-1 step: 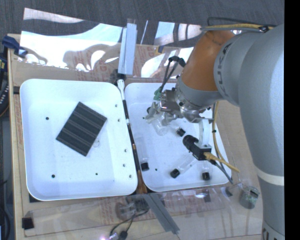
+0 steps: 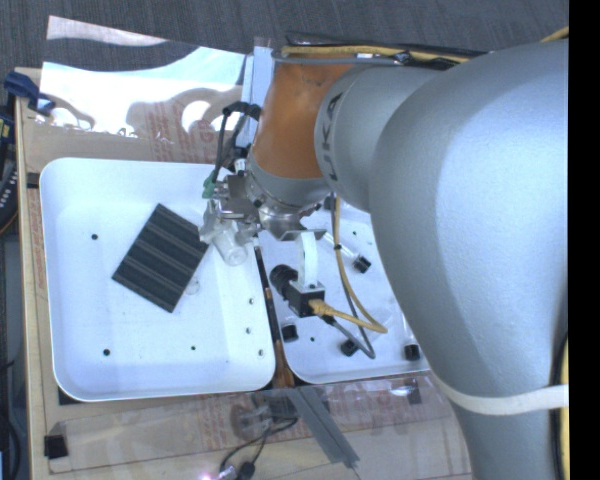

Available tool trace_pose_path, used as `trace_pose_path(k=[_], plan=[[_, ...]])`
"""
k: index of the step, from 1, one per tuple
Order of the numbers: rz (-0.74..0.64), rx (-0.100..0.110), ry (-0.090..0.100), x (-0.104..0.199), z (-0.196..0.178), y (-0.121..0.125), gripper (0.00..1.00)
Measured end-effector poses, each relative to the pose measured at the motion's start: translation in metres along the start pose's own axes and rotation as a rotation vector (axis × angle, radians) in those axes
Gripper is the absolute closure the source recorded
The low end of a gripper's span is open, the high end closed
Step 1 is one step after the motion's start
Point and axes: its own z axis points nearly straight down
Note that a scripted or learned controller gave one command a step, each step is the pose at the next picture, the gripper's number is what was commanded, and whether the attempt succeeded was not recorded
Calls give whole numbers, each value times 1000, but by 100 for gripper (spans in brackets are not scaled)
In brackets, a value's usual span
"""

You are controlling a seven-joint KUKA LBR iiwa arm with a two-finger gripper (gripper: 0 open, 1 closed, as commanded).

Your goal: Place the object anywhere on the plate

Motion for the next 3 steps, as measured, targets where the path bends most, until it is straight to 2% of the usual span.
trace_pose_path(k=[1, 2, 3], plan=[[27, 2, -2, 55, -2, -103, 100], [270, -2, 0, -7, -84, -75, 100], [719, 4, -1, 0, 1, -98, 100]])
